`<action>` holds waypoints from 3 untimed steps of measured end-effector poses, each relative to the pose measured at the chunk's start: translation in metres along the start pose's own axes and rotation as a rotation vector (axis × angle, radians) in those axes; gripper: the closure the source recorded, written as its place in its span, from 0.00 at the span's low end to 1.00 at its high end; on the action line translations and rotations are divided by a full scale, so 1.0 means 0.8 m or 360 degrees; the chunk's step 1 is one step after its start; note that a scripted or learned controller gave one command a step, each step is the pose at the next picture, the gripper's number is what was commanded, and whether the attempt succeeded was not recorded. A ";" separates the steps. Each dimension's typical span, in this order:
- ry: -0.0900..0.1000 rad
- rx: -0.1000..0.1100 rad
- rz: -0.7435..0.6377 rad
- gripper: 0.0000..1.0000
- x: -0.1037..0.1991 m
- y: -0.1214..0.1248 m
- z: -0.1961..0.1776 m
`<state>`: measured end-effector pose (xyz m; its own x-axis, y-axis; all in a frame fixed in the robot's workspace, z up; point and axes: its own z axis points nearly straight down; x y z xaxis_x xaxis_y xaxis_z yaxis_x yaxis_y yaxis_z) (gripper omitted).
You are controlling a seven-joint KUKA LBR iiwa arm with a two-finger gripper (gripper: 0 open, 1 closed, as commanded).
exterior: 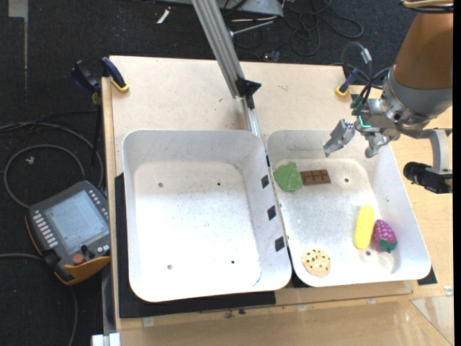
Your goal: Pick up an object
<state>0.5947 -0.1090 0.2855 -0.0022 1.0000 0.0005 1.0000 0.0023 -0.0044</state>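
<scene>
Hanging above the far edge of the right-hand shallow white bin (403,193), the end effector (356,140) has its two grey fingers spread apart with nothing between them. It sits at the tip of the grey arm with the orange band (425,45), which enters over the worktop's right edge.

Nearest to the end effector, on the bin floor towards its far left corner, lies a small brown rectangular chocolate-bar piece (315,177). Just beside it, and apparently touching its left end, is a green leafy lettuce-like toy (288,176), which lies close to the bin's left wall. Towards the bin's right wall a yellow corn-cob-shaped toy (364,226) lies lengthwise, and a purple bunch of toy grapes with a green tip (385,235) rests against its right side. Near the front edge of the same bin, well apart from the others, sits a round tan cookie with dark specks (316,262).

The left-hand shallow white bin (144,150) stands next to the right one, their inner rims meeting along a line marked with small black tabs. A slanted silver aluminium rail (220,38) runs from the far side down to the point where the two bins meet.

Both bins rest on the pale wooden worktop (180,92). A grey and orange handheld control pendant (70,229) lies on the dark floor beyond the worktop's left edge.
</scene>
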 end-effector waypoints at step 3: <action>0.0000 0.0005 0.0006 0.00 0.001 0.006 0.142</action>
<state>0.5987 -0.1081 0.1717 0.0013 1.0000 0.0008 1.0000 -0.0013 -0.0075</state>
